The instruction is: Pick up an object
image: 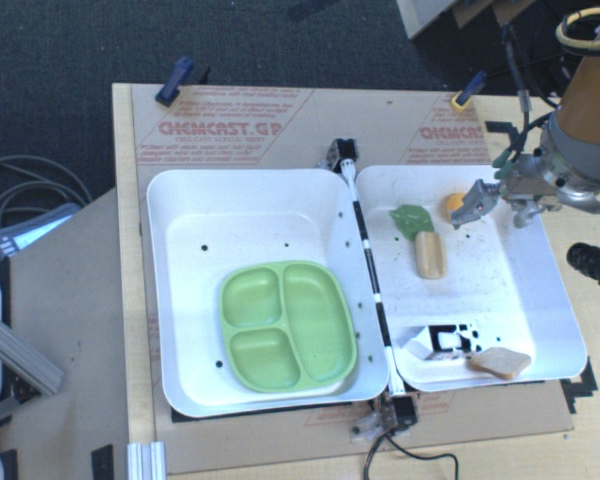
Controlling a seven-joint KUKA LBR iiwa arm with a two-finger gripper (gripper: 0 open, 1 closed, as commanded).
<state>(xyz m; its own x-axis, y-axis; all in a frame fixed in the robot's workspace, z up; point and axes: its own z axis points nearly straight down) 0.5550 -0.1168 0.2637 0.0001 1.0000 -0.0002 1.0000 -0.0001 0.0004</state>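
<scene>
Orange and small, a rounded object [454,205] sits in the right-hand bin [540,268] just beside the gripper [477,206], whose finger spread cannot be told from above. A green leaf-shaped piece [412,219] and a tan roll [430,255] lie just beyond it, likely alternative targets.

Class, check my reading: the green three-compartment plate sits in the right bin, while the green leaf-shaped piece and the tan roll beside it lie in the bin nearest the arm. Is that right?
Not quite. The green three-compartment plate sits in the left bin, not the right, as the camera view shows. The rest stands: the green leaf-shaped piece and tan roll lie in the right bin, nearest the arm.
</scene>
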